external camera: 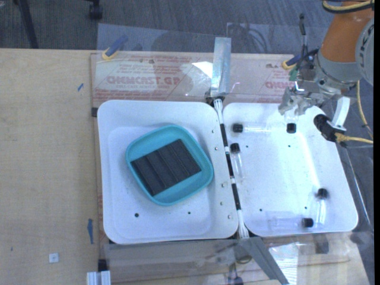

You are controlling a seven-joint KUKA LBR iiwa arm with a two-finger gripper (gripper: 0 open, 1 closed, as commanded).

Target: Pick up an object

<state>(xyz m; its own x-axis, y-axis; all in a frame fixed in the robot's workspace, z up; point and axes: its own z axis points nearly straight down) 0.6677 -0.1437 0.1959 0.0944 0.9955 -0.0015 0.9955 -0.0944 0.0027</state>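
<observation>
The left bin (113, 218) held a teal square dish (170, 164), lying tilted near that bin's middle with a dark ribbed pad (165, 167) inside it. Right of the left bin sat the right bin (332, 212). The gripper (298, 107) hovered above that far bin's upper right corner; its opening could not be told.

**Bench and floor around the bins**

Light wood bench top (41, 159) fills left side & bottom. Dark grey carpet-like floor (178, 5) along top edge. Black chair base w/ caster (89, 8) at top left. Clear plastic sheet w/ red lettering (148, 76) lies on bench behind bins. Bits of blue tape (90, 230) on wood. Lighting even, bright.
</observation>
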